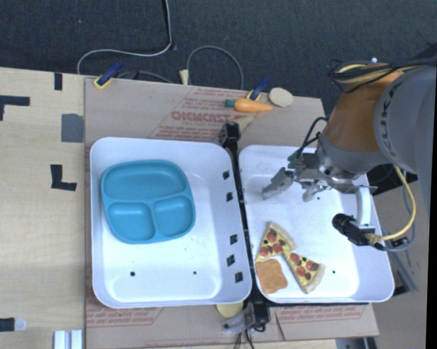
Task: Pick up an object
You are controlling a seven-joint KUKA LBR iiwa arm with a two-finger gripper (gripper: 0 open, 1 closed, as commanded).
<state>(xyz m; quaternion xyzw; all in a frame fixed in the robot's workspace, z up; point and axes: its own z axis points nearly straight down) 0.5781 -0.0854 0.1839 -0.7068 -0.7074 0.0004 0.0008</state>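
Grey arm (413, 106) with its orange band sits highest, closest to the lens, and is cut off at the view's right and top. It hides the far right corner of the right bin (344, 284). The fingers (276, 186) hang over the far half of that bin, spread apart with nothing between them. I can't tell whether the tips touch the bin floor.

Below the fingers in the view, toward the near rim, well apart from them:
- pepperoni pizza slice (277, 241), closest to the fingers
- second pizza slice (303, 270), just past the first, touching or nearly touching it, can't tell which
- orange-brown flat piece (272, 276), looks like toast but hard to make out, tucked against both slices

View-left of the fingers, across the black divider clips (235, 200), the left bin (164, 269) holds a blue divided plate (148, 201), flat, three compartments.

Beyond the fingers, outside the bins on the cardboard sheet (171, 110): a toy carrot (252, 105), and a pale round thing (281, 98) just beside it, too small to identify. Blue clamps (107, 75) pin the sheet's far edge to the counter (28, 220).

At the near edge, a yellowish thing (231, 308) pokes out from under the bins, mostly hidden.
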